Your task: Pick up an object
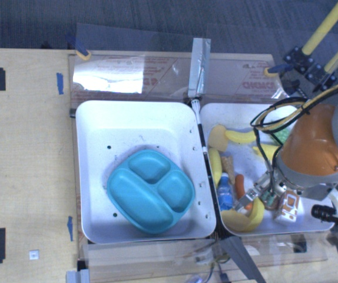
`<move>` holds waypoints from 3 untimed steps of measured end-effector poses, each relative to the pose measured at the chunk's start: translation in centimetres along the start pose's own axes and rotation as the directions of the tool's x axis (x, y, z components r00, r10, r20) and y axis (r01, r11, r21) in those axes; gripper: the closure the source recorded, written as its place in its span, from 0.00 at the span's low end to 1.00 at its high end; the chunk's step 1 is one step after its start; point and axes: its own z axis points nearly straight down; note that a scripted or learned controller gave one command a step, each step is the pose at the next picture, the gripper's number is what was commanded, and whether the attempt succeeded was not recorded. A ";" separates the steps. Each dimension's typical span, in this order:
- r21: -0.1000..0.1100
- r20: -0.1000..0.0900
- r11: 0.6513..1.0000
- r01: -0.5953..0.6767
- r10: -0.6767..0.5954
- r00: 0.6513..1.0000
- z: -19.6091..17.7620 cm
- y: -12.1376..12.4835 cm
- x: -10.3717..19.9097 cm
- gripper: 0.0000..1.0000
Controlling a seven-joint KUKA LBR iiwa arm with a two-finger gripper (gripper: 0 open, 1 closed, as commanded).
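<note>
My gripper [256, 197] is low in the right bin [239, 112], near its front, under the orange wrist band. It hangs right over a small orange piece [249, 205] and the yellow banana [243, 219] at the bin's front edge. To its left lie an orange carrot [239, 184] and a blue bottle [225, 195]. A long yellow item [215, 165] lies along the bin's left wall, and another banana [240, 137] sits at the back. The arm hides the right half of the bin.
A blue divided plate [151, 189] sits in the left bin [98, 128]. A green item [282, 135] and a small white and brown box [288, 204] lie near the arm. Cables loop over the right bin's back. A metal divider [199, 69] stands behind the bins.
</note>
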 end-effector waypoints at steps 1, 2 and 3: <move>-0.002 0.000 1.000 -0.001 0.001 1.000 -0.8 0.2 -0.1 1.00; 0.002 -0.008 0.998 -0.062 0.062 0.998 -9.7 8.1 -0.4 1.00; 0.011 -0.008 0.954 -0.299 0.299 0.954 -12.7 13.8 2.1 1.00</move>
